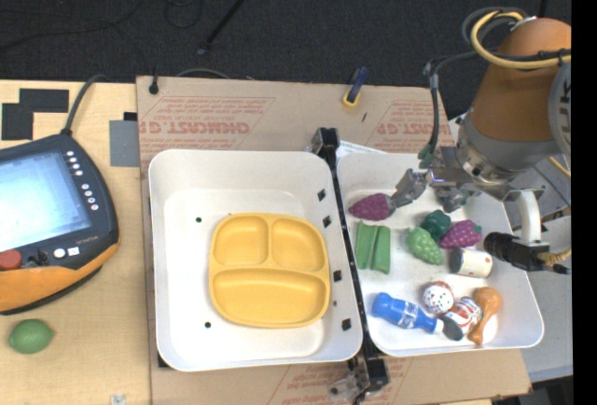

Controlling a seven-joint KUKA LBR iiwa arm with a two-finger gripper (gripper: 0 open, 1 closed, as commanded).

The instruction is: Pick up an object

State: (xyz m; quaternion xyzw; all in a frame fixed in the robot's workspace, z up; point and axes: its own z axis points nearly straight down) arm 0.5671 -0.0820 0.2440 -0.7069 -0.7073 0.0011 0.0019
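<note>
White bins: two, left (177,207) and right (532,324)
Yellow divided tray (270,269): one
Purple grape bunches: two (371,205) (461,233)
Green grape bunch (424,245): one
Blue bottle (403,312): one
Green ball (31,336): one

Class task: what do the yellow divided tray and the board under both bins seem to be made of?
Yellow divided tray: probably moulded plastic, with a smooth, slightly glossy surface and rounded compartment edges. Board under the bins: looks like corrugated cardboard, matt brown with red printed lettering.
</note>
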